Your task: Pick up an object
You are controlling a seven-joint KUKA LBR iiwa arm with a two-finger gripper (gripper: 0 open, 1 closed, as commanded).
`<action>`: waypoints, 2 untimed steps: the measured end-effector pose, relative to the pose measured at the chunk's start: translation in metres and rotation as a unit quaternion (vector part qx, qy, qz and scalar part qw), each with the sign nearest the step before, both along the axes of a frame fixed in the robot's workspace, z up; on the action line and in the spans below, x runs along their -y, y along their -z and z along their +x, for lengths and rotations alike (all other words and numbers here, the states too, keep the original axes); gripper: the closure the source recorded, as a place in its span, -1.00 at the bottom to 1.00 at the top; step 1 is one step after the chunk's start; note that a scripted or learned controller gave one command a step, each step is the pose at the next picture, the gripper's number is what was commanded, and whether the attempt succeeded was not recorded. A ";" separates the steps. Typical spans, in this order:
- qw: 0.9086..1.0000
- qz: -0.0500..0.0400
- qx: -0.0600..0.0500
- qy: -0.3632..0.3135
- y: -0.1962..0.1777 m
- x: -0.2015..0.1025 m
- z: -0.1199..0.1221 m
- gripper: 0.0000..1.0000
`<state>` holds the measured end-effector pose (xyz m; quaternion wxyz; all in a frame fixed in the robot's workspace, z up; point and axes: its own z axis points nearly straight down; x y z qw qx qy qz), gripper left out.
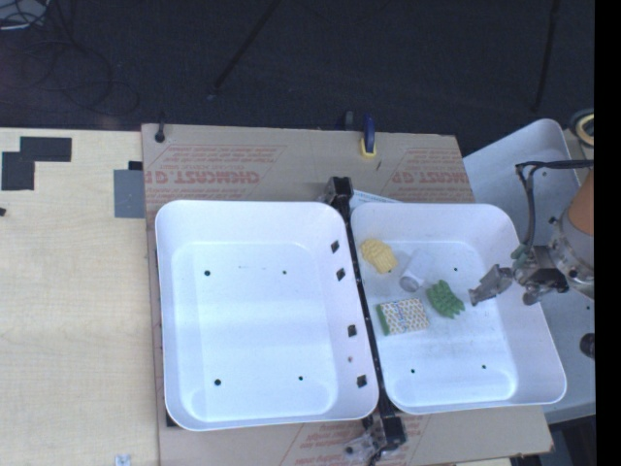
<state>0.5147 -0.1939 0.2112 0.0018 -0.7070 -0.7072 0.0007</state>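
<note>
The right bin (529, 377) holds a yellow ridged object (378, 254) near its upper left. A small grey cylinder (409, 280) lies below it, a green bumpy object (445, 299) sits toward the middle, and a flat patterned card (403, 316) lies beside the bin's left wall. My gripper (507, 286) hangs over the right side of this bin, a short way right of the green object, and nothing shows between its fingers (484, 291). The fingers look spread apart.
The left bin (175, 289) stands beside the right one, joined along a black clipped seam (351, 299). Both rest on a cardboard sheet (243, 168) on a wooden bench. Cables and arm hardware (543, 202) crowd the right edge.
</note>
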 end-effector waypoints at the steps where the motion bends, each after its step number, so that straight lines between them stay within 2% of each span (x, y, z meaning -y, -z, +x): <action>1: 1.000 0.000 -0.001 0.000 -0.010 0.001 0.000 1.00; 2: 1.000 -0.005 0.010 0.001 -0.252 0.022 -0.039 1.00</action>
